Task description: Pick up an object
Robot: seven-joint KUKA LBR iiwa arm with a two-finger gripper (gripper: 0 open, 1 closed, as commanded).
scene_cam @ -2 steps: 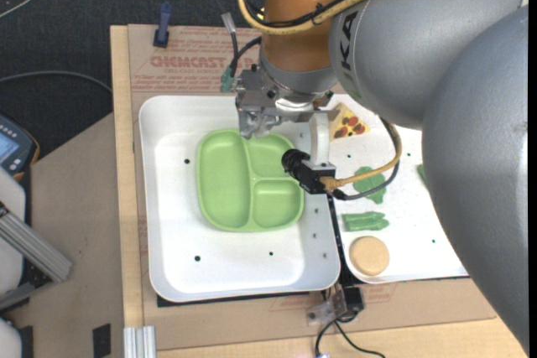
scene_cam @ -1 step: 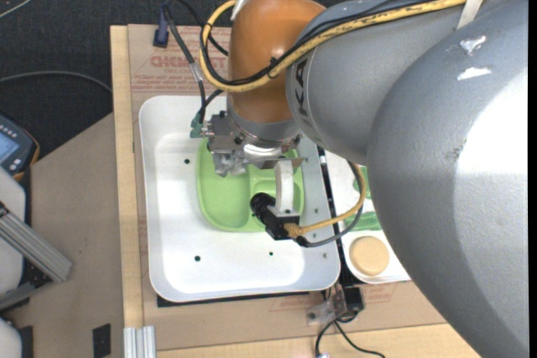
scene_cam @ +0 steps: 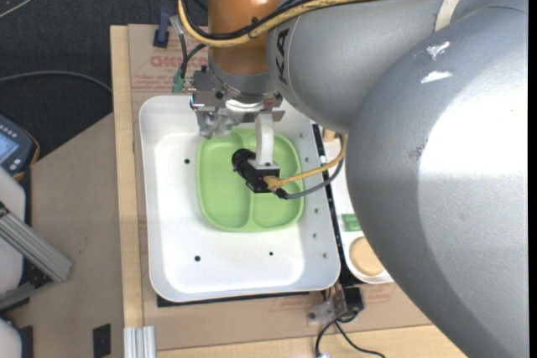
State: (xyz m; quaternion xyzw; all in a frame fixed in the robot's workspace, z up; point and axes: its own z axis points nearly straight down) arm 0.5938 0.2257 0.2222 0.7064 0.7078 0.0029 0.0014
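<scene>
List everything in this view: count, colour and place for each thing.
green dish: one, light green, divided, lying in the left bin
left bin: one, white, on the bench
right bin: one, white, mostly hidden by the arm
round thing: one, cream, in the right bin, partly hidden
small thing: one, green, in the right bin, partly hidden
bench: one, brown
arm: one, grey with orange band, reaching from the right
gripper: one, over the green dish's far edge

Light green divided tray (scene_cam: 220,199) lies apparently flat in white bin (scene_cam: 168,222)
</scene>
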